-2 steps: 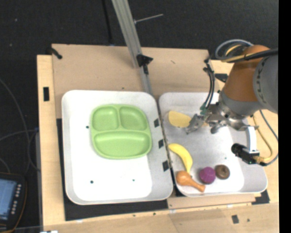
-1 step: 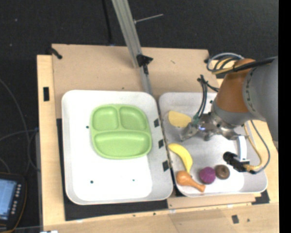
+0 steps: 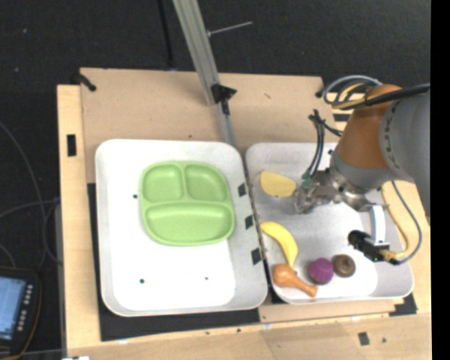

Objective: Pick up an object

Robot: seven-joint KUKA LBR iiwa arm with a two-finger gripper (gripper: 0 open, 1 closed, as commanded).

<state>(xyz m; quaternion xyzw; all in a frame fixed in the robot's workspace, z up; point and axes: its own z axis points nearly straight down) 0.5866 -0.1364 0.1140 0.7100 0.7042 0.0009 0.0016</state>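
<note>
**Arm Low Over the Right Bin**

Black floor lies all around the light brown desk (image 3: 135, 103). Two white bins sit side by side on it. The left bin (image 3: 120, 276) has a green plate (image 3: 187, 203) with three parts. The right bin (image 3: 394, 276) has a pale yellow lemon piece (image 3: 277, 184) near its top left, a banana (image 3: 280, 240) below it, an orange pear shape (image 3: 292, 277), a purple ball (image 3: 321, 270) and a small brown ring (image 3: 344, 265). The end effector (image 3: 307, 198) hangs just beside the lemon piece, on its right. I cannot tell how it is set. Nothing shows in its grip.
</note>
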